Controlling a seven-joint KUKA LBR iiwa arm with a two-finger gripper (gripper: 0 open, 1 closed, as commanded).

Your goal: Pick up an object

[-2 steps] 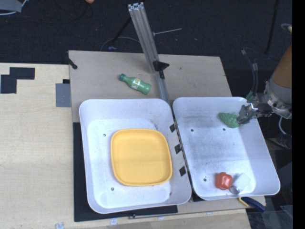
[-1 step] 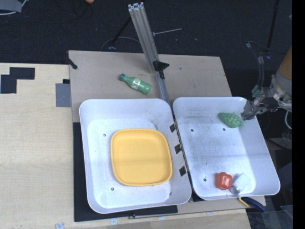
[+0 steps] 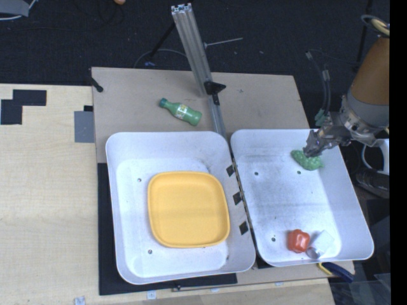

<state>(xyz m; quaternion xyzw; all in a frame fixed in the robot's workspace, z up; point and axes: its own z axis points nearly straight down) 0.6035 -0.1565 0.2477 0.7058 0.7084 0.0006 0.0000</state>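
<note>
Beige surface (image 3: 267, 100) carries two shallow white bins; in the right-hand bin (image 3: 286, 202), the pincer (image 3: 314, 146) touches a lumpy green object (image 3: 308, 161), its grip impossible to tell.

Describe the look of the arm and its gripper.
The arm has a broad orange band above a grey metal wrist. A thin dark cable runs down its left side. The gripper is small, dark grey and slender, far narrower than the wrist.
</note>
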